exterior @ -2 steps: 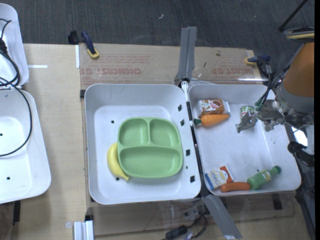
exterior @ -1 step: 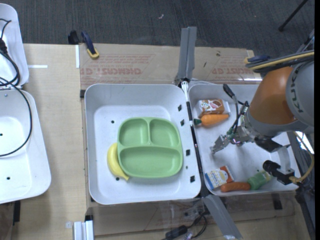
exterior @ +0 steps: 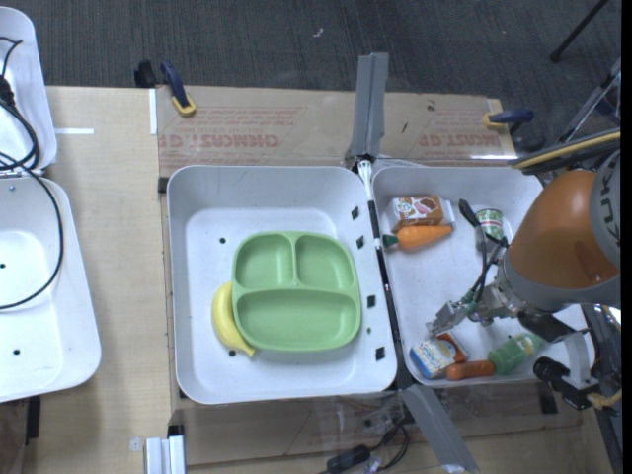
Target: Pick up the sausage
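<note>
One sausage [exterior: 472, 369], small, reddish, lay at the right bin's [exterior: 434, 275] front wall, touching a white packet [exterior: 433, 356] and just beside a green item [exterior: 513, 352]. Gripper [exterior: 454, 314] hovered near, fingers spread, nothing betw. them. Prob. light, smooth, slippery; grip across mid-length.

Far behind the gripper [exterior: 452, 314], dark carpet [exterior: 296, 18] covered the floor; a wooden bench [exterior: 118, 166] under flattened cardboard [exterior: 257, 131] stretched away beside it.
</note>
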Robot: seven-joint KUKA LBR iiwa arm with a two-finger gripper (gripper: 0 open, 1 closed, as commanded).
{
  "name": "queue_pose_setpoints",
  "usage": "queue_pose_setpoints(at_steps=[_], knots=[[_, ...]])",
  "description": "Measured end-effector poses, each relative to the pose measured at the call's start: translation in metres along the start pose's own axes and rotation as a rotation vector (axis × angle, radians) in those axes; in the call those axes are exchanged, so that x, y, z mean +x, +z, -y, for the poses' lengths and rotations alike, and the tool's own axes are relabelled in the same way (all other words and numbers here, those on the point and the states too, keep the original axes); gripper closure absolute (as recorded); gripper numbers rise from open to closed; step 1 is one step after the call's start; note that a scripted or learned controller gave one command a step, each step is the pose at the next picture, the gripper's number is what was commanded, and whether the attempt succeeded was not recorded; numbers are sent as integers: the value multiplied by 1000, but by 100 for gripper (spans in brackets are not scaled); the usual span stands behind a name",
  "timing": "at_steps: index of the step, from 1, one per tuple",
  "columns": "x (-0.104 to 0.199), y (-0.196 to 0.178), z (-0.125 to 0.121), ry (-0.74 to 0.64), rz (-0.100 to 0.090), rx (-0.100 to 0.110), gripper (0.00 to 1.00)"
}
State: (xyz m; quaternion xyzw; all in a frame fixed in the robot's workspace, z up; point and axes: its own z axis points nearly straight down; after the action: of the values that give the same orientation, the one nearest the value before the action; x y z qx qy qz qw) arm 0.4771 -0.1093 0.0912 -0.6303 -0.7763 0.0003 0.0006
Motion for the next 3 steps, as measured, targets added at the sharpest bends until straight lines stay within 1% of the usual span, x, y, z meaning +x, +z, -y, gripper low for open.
queue_pose_setpoints(at_steps=[1, 2, 3], knots=[[0, 0, 0, 6, 0, -1, 0], [-15, -1, 2, -14, 1, -2, 0], [-9, -1, 1, -47, 2, -4, 0]])
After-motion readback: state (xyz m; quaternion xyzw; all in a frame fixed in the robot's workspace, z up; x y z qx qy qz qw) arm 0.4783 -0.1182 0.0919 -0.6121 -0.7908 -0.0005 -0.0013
